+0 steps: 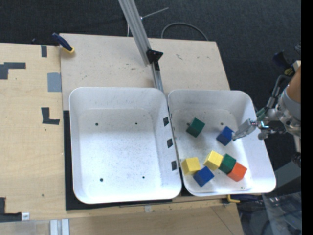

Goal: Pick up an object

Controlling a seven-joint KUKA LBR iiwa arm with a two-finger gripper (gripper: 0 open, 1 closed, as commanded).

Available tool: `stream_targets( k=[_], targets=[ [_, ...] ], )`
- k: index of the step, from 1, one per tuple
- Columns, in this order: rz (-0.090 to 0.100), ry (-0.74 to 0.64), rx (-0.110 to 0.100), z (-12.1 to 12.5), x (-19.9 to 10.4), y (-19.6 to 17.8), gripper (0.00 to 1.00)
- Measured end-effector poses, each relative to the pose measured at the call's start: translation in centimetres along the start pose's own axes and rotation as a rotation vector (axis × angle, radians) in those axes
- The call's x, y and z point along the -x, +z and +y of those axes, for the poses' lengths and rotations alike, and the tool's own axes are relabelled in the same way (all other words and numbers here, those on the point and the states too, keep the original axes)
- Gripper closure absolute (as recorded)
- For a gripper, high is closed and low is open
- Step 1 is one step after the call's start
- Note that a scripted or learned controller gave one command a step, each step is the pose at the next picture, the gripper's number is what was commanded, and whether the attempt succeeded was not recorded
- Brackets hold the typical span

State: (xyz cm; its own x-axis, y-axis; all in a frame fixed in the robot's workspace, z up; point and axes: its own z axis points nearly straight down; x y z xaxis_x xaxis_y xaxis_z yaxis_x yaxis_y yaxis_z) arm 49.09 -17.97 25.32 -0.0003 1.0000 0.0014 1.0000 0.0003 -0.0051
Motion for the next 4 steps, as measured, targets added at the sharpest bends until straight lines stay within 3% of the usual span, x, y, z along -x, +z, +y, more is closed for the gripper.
stream_targets(
  k=[1, 2, 3, 4],
  targets=[
    [-0.001, -0.001, 0.004, 0.0, 0.0, -0.2, 0.00],
    [0.000, -0.001, -0.001, 1.0, -0.2, 5.4, 0.00],
    [0.001, 0.000, -0.004, 0.0, -0.3, 11.4, 0.00],
    [-0.003, -0.002, 0.020, 0.6, -0.3, 13.8, 0.00]
  ],
)
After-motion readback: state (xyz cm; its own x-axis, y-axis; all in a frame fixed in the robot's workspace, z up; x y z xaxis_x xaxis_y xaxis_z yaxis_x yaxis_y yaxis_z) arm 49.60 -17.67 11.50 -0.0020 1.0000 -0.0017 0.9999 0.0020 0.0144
